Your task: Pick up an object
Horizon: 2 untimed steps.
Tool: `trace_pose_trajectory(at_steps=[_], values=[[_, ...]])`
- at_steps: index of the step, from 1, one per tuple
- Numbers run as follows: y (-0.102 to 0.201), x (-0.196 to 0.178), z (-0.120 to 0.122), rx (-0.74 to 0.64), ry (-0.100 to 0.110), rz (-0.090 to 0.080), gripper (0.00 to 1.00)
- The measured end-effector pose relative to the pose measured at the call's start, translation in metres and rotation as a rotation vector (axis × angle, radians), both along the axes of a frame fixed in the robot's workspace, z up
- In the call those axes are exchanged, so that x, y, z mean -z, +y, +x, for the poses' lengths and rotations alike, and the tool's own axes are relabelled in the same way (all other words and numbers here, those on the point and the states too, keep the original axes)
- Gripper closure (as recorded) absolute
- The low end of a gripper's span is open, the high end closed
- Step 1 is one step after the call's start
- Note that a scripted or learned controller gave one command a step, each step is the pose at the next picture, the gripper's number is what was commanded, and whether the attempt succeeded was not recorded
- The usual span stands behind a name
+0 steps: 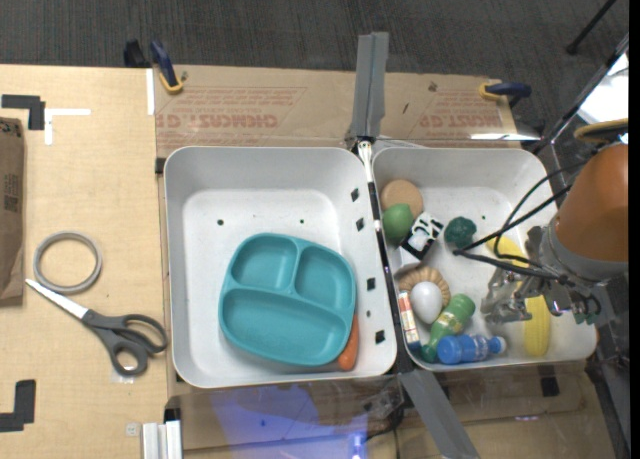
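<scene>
The right bin [455,153] holds several small things: a tan ball [402,194], a green ball [398,220], a black-and-white piece [425,234], a dark green piece [460,232], a white egg [427,299], a green bottle [452,315], a blue bottle [468,349] and a yellow piece [537,333]. My gripper [508,305] hangs low over that bin's right side, between the green bottle and the yellow piece. Its metal parts blend with the cables around it. Nothing is visibly held.
The left bin [200,207] carries a teal divided plate [290,297] with an orange carrot [349,347] at its lower right edge. On the bench to the left lie scissors [105,327] and a tape ring [67,260]. Black cables cross the right bin toward the arm.
</scene>
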State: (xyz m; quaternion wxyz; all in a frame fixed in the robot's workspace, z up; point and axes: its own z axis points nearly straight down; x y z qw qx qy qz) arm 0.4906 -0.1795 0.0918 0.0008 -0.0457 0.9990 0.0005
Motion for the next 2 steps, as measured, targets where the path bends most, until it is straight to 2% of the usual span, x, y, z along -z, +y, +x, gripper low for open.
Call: trace_pose_trajectory(at_steps=[1,2], values=[[-0.008,0.0,0.019,0.293,-0.002,-0.001,1.0],[-0.042,-0.111,0.055,0.416,-0.003,-0.002,1.0]])
